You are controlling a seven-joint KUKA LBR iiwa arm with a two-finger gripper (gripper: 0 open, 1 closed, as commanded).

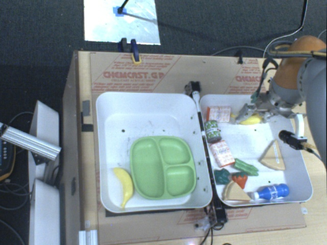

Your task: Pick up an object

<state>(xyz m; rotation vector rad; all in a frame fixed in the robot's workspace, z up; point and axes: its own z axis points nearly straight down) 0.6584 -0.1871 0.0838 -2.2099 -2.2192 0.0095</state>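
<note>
Grey hand (254,109) is low in the far part of the right bin (253,144), coming in from the view's right. Can't tell how far open it is, and can't tell if it has hold of anything. A yellow piece (250,120), rounded and lemon-like, lies right at the hand's tip, touching or just under it; too small to tell which.

Rest of the right bin, working outward:
- red-and-white carton (220,114) just beside the yellow piece, on the side of the left bin
- dark can (212,131) against the dividing wall
- second red-and-white packet (222,153) nearer the camera
- tan wedge (272,157) by the right wall
- green pepper-like piece (246,166), teal piece (222,176) and red piece (239,180) close together near the front
- another tan wedge (236,193) and a blue-and-white bottle (271,192), lying on its side, along the front wall

Left bin (148,121): green divided plate (163,166) in the middle, banana (124,185) just beside it at the front left. Both bins sit on the table (168,68), well apart from nothing else on it.
</note>
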